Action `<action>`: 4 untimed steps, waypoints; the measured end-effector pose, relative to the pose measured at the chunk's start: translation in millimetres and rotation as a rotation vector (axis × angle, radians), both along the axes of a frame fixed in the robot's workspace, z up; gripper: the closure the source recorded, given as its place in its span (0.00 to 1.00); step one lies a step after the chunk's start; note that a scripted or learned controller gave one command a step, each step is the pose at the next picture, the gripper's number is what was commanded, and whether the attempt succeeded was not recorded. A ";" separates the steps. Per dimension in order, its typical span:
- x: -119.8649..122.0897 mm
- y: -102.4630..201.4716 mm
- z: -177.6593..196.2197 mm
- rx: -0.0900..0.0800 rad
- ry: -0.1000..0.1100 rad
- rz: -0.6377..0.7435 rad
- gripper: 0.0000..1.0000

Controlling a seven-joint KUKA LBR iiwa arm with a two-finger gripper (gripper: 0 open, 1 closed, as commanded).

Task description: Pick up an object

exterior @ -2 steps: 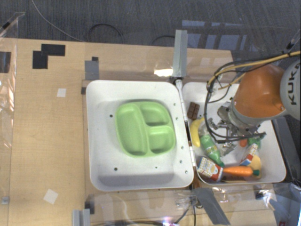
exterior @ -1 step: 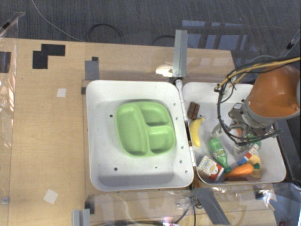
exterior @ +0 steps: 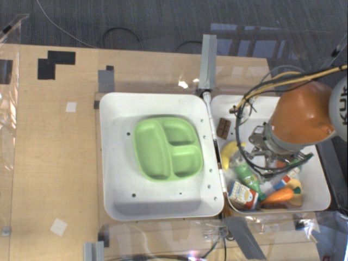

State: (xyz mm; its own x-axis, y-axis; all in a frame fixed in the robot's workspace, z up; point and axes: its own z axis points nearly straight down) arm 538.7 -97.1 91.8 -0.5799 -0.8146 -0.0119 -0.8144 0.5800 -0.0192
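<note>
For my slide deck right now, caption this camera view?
KUKA arm reaches into the right bin of toy food; green divided plate sits in the left bin.

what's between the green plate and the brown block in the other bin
In the camera view, the bins' adjoining white walls lie between the green divided plate and the brown block, with bare floor of each bin on either side.

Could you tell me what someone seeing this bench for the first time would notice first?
Most likely the bright green divided plate, lying alone in the middle of the left bin. Next comes the arm's orange band, hanging over the right bin, where a heap of small colourful things sits, among them a carrot and a small carton near the front edge.
</note>
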 end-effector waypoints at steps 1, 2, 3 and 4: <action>17.7 -10.3 -0.7 0.002 0.006 0.069 0.00; 15.4 -30.0 -0.7 -0.002 0.002 0.260 0.00; -39.3 -4.3 1.3 -0.005 -0.014 0.151 0.00; 4.0 -53.8 42.1 -0.007 0.013 0.486 0.00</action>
